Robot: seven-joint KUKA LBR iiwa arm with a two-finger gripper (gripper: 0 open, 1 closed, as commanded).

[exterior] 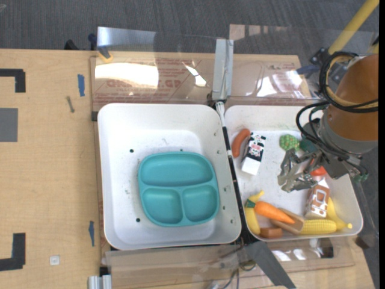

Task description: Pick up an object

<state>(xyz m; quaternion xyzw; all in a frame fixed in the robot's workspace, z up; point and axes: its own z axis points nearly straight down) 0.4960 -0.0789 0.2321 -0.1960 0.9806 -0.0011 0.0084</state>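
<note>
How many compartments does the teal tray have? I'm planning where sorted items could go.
3. The teal tray in the left bin has one wide compartment across the far side and two smaller ones nearer the camera, left and right.

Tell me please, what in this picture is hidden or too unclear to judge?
- Gripper, camera view: blurred, so whether anything sits between its fingers cannot be told.
- Small carton: its top is covered by the wrist.
- Green toy: partly behind the arm's cables.
- Label on the white box: too small to read.
</note>
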